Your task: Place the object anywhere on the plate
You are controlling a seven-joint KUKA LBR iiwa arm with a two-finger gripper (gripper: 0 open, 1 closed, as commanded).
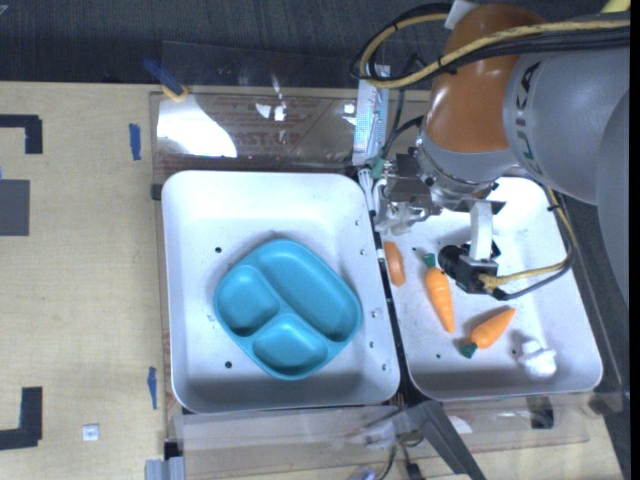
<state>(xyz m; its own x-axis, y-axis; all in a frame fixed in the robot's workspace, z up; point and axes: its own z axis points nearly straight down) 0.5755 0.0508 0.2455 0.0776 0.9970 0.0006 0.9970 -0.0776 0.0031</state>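
Note:
A blue plate (288, 306) with three compartments lies in the left white bin (200, 208). Three orange toy carrots lie in the right bin (565, 318): a small one (395, 265) by the bin's left wall, a longer one (440, 298) in the middle, and a third (489, 328) nearer the front. My gripper (397, 218) hangs over the right bin's left edge, just above the small carrot. I see nothing held in it.
A small white object (538, 359) lies at the front right of the right bin. The ridge between the two bins (383, 298) runs right beside the small carrot. A clear panel (260, 123) stands behind the left bin.

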